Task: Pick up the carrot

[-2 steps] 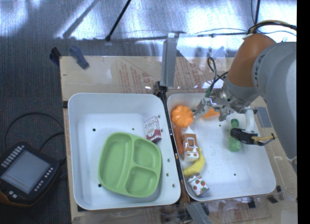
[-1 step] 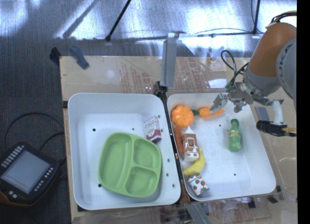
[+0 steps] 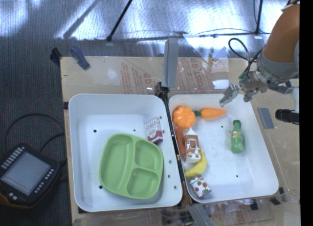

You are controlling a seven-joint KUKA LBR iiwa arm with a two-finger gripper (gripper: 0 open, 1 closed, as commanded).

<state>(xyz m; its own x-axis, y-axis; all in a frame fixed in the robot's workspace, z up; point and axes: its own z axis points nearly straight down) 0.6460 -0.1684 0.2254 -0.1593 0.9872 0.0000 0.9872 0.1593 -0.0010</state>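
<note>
The carrot (image 3: pixel 212 113) is orange with a green stub end and lies flat near the back of the right bin (image 3: pixel 254 171), pointing right. My gripper (image 3: pixel 238 94) hangs just above and to the right of the carrot's tip, over the bin's back rim. Its two fingers (image 3: pixel 228 96) are spread apart with nothing between them.
An orange pumpkin (image 3: pixel 183 116) sits just left of the carrot. A green bottle (image 3: pixel 236 136), a small carton (image 3: pixel 191 143), a banana (image 3: pixel 197 167) and a strawberry box (image 3: pixel 200 187) share the right bin. The left bin (image 3: pixel 83 122) holds a green divided plate (image 3: pixel 131 165) and a small box (image 3: pixel 154 129).
</note>
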